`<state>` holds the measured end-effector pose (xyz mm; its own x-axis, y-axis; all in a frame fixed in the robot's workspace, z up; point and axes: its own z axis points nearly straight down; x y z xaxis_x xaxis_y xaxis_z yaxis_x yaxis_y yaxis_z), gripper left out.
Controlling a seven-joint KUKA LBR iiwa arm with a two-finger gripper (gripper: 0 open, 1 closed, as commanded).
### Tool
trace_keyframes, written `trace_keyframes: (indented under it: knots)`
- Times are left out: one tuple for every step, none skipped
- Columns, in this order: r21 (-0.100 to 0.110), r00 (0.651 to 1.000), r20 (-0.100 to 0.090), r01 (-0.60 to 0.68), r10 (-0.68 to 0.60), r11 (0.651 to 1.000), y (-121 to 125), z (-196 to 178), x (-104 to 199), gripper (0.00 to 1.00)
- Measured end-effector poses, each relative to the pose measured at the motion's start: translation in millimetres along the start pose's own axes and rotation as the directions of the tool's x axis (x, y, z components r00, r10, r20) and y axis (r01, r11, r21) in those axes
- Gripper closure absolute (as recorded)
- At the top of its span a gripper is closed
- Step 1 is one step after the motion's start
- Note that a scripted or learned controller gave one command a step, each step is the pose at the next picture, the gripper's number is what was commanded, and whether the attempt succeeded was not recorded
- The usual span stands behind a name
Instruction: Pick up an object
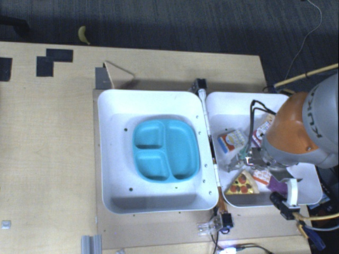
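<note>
Pizza-slice toy (242,183): lies flat in the right bin (228,110), near its front-left corner, point toward the bin's rear. Other candidates in same bin: white carton w/ red print (231,139) further back, red-and-white packet (263,126) beside the arm, purple item (276,183) just right of the slice.

Hand (244,162): low inside right bin, btwn carton and pizza slice, just behind the slice. Open/closed state: cannot tell; metal parts blur together and the wrist (288,131) w/ orange band covers much of it. No object seen gripped.

Left bin (111,142) carries a blue divided tray (165,149); both bins sit on the tan surface (47,157).

Step in hand (est.): approach/descent phase, grasp not yet confirmed.

Next move calls for: centre hand over one item, likely pizza slice or carton, seat fully, close, lift straight up. Slice is flat and thin, so slip risk is high; verify hold before retract.
</note>
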<state>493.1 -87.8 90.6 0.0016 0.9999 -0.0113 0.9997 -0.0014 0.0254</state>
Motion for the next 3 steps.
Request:
trace_keyframes:
  knots:
    - [-0.006, 1.000, -0.001, 0.002, -0.002, 1.000, 2.7, -11.5, 0.8, 1.00]
    - [-0.005, 1.000, -0.002, 0.001, -0.001, 1.000, 2.6, -11.3, 0.9, 0.00]
    - [0.015, 1.000, -0.009, 0.000, 0.000, 1.000, -3.5, 3.0, 4.3, 0.00]
